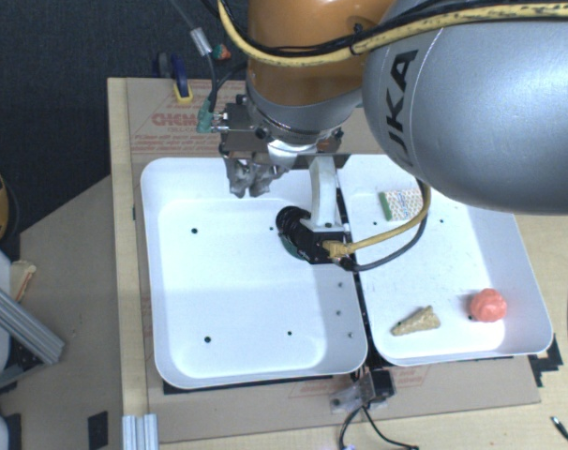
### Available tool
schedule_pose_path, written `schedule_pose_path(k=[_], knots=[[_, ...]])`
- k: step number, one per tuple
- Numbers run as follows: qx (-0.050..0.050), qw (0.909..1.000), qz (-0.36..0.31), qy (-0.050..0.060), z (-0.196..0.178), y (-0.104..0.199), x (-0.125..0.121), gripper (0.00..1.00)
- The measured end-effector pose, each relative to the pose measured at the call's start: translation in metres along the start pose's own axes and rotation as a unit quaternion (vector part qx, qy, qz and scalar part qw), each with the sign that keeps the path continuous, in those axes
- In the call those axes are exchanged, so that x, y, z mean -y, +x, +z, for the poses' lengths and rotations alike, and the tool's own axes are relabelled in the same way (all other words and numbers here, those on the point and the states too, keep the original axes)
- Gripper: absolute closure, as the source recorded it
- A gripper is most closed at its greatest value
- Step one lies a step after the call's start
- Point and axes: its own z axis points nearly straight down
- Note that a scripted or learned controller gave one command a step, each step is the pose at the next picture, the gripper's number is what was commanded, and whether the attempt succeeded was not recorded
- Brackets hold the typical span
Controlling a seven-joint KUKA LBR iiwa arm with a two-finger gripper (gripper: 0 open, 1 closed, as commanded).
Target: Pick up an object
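Gripper (249, 184) hangs over far edge of left bin (218, 345), fingers pressed together, nothing between them. Right bin (509, 251) holds pink ball (487, 305), tan wedge (416, 322).

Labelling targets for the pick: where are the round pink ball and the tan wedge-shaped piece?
Round pink ball (488, 306), camera view, centre of its top.
Tan wedge-shaped piece (416, 322), camera view, its middle.

Brown board surface (125, 251) with red lettering along its far edge. Dark carpeted floor (50, 64) extends to the far left. Aluminium framing (22, 322) lies at the near left. Lighting is even and bright.
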Motion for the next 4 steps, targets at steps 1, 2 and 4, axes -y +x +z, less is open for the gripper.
schedule_pose_path(k=[1, 2, 4], knots=[[0.0, 1.0, -0.002, 0.001, 0.036, 0.0, 0.057, 1.0], [-0.005, 0.9999, -0.001, -0.011, -0.096, 0.0, 0.048, 1.0], [-0.001, 1.0, -0.002, -0.002, -0.015, 0.001, 0.061, 1.0]])
